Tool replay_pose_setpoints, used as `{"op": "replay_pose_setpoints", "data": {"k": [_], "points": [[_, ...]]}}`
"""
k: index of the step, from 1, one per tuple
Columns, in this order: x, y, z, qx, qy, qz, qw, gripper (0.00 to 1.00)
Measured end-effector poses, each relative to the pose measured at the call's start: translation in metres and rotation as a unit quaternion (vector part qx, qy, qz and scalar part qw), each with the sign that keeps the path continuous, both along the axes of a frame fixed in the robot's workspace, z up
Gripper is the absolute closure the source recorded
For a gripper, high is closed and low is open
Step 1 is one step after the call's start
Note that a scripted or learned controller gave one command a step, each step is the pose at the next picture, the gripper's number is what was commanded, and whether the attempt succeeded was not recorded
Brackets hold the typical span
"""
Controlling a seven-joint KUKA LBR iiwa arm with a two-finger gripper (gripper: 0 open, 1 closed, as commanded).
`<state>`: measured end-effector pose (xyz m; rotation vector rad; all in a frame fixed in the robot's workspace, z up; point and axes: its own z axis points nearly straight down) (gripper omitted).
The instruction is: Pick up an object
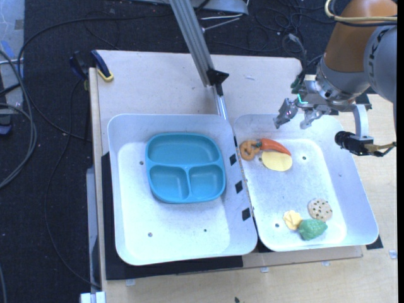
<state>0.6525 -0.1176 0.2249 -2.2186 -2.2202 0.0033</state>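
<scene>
From above, the arm is reaching in from the right, its gripper (297, 115) hanging over the far rim of the right bin (353, 188), fingers spread and gripping nothing. Just below it, a pretzel (250, 149), an orange carrot (275, 145) and a yellow slice (277, 162) are lying bunched together near the bin's far left corner. A cookie (320, 209), a small yellow piece (291, 219) and a green broccoli (312, 228) are sitting near the front. The left bin (126, 232) is holding a blue divided tray (185, 168)

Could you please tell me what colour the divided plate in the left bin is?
The three-compartment plastic plate is light blue, seen clearly in the camera view.
</scene>
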Motion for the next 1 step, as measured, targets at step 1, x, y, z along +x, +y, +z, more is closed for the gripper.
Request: {"op": "replay_pose_setpoints", "data": {"k": [1], "points": [[0.0010, 0.0000, 0.0019, -0.0003, -0.002, 0.000, 1.0000, 0.00]]}}
